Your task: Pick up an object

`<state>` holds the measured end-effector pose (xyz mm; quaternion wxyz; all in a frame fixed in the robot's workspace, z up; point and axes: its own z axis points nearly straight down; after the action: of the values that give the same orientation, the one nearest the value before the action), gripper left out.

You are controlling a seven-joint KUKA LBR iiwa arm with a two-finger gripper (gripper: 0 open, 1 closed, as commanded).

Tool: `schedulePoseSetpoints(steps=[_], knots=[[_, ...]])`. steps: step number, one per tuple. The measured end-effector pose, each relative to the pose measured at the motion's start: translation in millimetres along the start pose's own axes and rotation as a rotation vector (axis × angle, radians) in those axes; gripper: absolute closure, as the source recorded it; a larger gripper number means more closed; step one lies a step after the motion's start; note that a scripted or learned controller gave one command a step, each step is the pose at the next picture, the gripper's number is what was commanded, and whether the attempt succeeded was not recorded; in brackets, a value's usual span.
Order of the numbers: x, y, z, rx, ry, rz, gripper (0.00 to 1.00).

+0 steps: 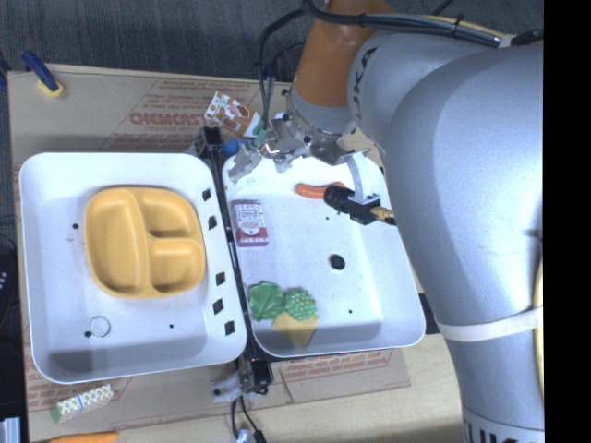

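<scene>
Gripper (260, 153): above the right bin's (295, 252) far-left corner — open or closed, cannot tell.
Red-and-white packet (250, 222): just camera-side of the gripper, lying flat, apart from it.
Orange carrot-shaped piece (312, 190): near the gripper — on its arm side.

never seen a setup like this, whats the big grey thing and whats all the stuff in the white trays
The big grey shape with the orange band is a robot arm, reaching in from the picture's right. At its end is a gripper, a two-finger claw, here over the far corner of the right bin. The one camera looks down on the bench at a slant. The left bin holds a yellow divided plate. The right bin holds a small red and white packet, a green toy vegetable beside a green and yellow piece, and an orange stick-like thing. The gripper visibly holds none of them.
</scene>
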<state>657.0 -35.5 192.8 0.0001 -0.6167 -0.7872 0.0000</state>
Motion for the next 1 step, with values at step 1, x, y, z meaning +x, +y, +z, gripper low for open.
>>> schedulePoseSetpoints(steps=[1], knots=[[-54.2, -75.6, 35.3, 0.003, 0.001, -0.194, 0.0]])
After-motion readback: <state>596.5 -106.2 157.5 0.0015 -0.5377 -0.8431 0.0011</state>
